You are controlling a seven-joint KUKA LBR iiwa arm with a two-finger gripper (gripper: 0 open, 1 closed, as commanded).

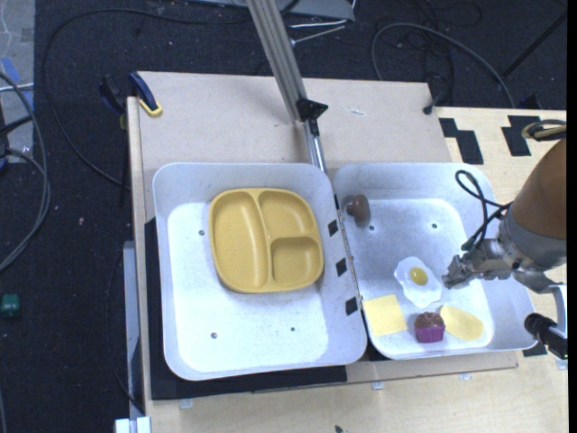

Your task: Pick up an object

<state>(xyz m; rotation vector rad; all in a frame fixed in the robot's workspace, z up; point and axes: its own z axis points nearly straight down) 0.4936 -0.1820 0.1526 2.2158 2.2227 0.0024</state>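
The bench [225, 115] carries two shallow white bins side by side: the left bin [180, 332] lies well to the left of the fingers, and the right bin [397, 215] is the one the arm has entered. The grey arm [541, 215] comes in from the right, its gripper [458, 273] low over the right bin's floor; the fingers are small and dark against the wrist, and whether they are apart or together cannot be told. A yellow divided plate [266, 239] with three compartments sits in the left bin, well apart from the fingers. In the right bin, a toy fried egg [417, 278], white with a yellow yolk, lies just to the left of the fingertips, very near or touching them. A flat yellow cheese slice [384, 315] lies below and left of the fingers. A pale yellow wedge [466, 324] lies directly below the fingers, beside a purple-and-brown object [429, 327] to its left. A small brown rounded object [359, 208] rests up and well left of the fingers, near the bin's left wall. No legible writing or brand is visible.
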